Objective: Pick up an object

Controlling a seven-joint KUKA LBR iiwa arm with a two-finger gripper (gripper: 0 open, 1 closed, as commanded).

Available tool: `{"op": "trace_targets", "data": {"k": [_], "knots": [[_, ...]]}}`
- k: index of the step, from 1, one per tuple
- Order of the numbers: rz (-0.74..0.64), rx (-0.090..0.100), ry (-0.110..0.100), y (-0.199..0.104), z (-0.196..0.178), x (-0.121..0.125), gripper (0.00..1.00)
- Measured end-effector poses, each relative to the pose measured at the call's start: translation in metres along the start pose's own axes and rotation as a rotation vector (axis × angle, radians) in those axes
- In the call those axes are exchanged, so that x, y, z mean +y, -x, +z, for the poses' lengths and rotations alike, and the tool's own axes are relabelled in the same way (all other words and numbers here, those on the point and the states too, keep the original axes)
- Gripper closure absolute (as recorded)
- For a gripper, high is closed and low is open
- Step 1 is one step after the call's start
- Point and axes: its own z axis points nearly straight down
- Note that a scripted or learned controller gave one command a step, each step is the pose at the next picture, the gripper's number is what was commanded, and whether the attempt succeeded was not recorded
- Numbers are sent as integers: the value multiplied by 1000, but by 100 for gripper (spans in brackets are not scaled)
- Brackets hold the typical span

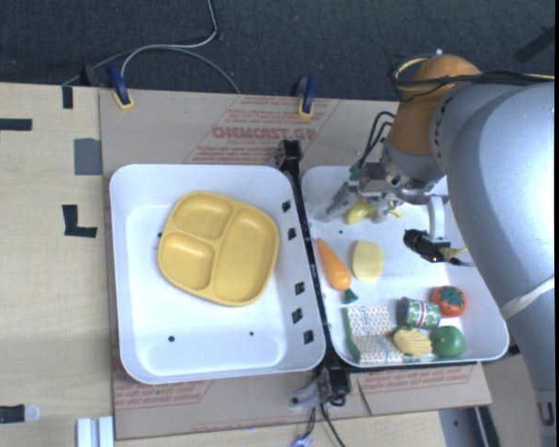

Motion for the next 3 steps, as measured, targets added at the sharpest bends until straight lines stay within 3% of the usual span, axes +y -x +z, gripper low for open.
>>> {"op": "trace_targets", "data": {"k": [1,2,3], "knots": [[-4,-4,10,0,-12,2,100],[-4,-4,8,0,-11,2,0],[-3,-3,19,13,-2,-62,0]]}}
